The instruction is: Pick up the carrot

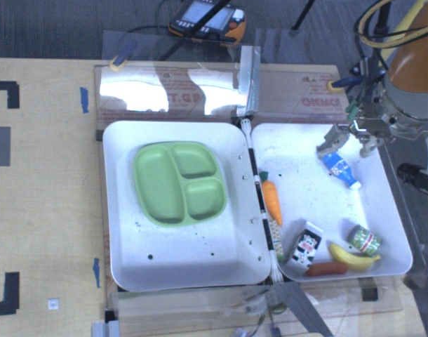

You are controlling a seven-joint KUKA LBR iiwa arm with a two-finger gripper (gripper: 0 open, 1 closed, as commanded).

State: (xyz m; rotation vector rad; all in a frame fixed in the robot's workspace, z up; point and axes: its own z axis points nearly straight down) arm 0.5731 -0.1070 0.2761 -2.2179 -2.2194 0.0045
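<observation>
Gripper (349, 140) hangs over the right bin's (393, 209) far side w/ fingers spread, holding nothing — carrot (271, 199) lies well off toward the left wall by the divider, long axis running near-to-far, leafy end farthest away.

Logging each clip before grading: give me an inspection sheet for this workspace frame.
Surface: two white bins; left bin, right bin.
Job's thing: carrot lies at right bin's left wall, untouched.
Clutter: green tray in left bin; blue tube, banana, can, carton, sausage in right bin.
Gripper: gripper hovers near blue tube, open, holding nothing.
Cables: yellow loop on the arm.
Surroundings: handheld pendant beyond bench.
</observation>
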